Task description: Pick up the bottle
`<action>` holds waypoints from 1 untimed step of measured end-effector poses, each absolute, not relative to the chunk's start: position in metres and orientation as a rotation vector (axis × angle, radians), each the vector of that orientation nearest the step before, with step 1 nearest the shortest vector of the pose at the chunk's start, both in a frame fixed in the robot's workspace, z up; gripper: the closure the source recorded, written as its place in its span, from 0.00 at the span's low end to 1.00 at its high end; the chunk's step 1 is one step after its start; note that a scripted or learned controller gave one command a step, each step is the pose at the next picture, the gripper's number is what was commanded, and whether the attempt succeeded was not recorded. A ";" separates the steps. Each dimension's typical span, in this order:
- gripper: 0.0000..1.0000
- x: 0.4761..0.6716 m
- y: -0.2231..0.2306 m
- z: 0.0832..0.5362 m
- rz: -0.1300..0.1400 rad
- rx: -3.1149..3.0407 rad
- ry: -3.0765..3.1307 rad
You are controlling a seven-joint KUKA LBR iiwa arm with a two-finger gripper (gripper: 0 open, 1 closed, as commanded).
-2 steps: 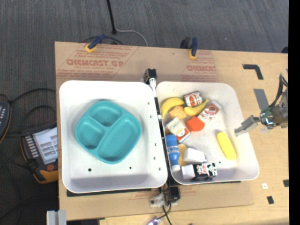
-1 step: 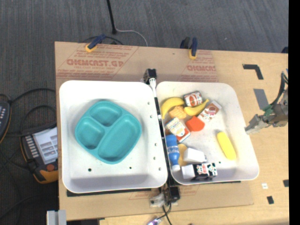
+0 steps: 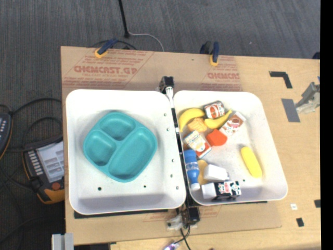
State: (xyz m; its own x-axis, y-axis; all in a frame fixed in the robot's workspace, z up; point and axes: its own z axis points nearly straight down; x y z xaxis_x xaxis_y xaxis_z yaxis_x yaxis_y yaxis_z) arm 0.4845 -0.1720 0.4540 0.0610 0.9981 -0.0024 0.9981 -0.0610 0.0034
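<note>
Bottle (image 3: 191,166) against right bin's (image 3: 270,155) left wall; pincer (image 3: 310,99) far right, grip indiscernible.

Prob. robotics lab: plywood bench (image 3: 291,202) w/ clamps (image 3: 214,53) top centre, two white bins (image 3: 73,155), cables, handheld controller (image 3: 47,165) at frame left, grey carpet.

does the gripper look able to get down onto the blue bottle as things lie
Probably, but tightly. The bottle lies uncovered in the right bin, hard against its left wall, with a white carton on its other side. The gripper is off to the right.
</note>
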 end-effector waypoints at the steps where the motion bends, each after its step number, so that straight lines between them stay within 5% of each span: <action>1: 1.00 0.485 -0.172 0.463 -0.002 2.285 2.149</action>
State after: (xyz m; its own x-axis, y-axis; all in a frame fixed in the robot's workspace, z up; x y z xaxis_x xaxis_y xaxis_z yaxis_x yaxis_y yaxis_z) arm 0.4847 -0.1724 0.4632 0.0613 0.9981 -0.0043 0.9981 -0.0613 0.0024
